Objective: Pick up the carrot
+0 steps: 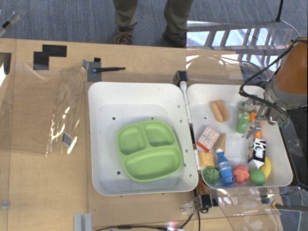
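From my console: the right white bin point(288, 177) holds toy food. My claw point(257, 121) hangs there, grip state unreadable. Touching it, the small carrot point(253, 117) looks light, rigid, slick; I'd pinch mid-body.

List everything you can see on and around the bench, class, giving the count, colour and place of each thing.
Bins: two, white, side by side.
Divided plate: one, green, left bin.
Hot dog bun: one, tan, right bin, far part.
Carrot: one, orange, right bin, under the end effector.
Green bottle: one, beside the carrot.
Box: one, white and red, right bin, left part.
Blue bottle: one, near edge.
Broccoli: one, green, near left corner.
Banana: one, yellow, near right.
Legs: two, khaki trousers, beyond bench.
End effector: one, grey, over right bin's right side.
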